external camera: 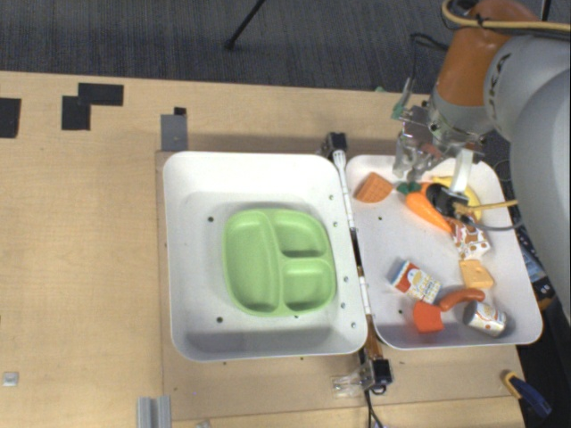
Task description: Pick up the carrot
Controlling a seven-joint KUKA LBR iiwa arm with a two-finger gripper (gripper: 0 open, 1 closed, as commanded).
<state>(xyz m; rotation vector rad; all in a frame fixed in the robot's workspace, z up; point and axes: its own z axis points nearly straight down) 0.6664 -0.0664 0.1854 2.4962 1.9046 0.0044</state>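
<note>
Pincer (419, 169) near right bin's far rim (393, 158), grip state unclear; long orange carrot (428, 211) just below it, crowded by toys.

Two bins side by side on the surface (80, 239). Left bin (192, 185) holds a divided tray (277, 261) near its middle. Right bin (513, 283): carrot (426, 210) in the far half, a wedge (375, 188) left of it; tool (434, 169) just behind the carrot (contact unclear). Small carton (413, 282) nearer the front, a block (427, 318) before it.
</note>
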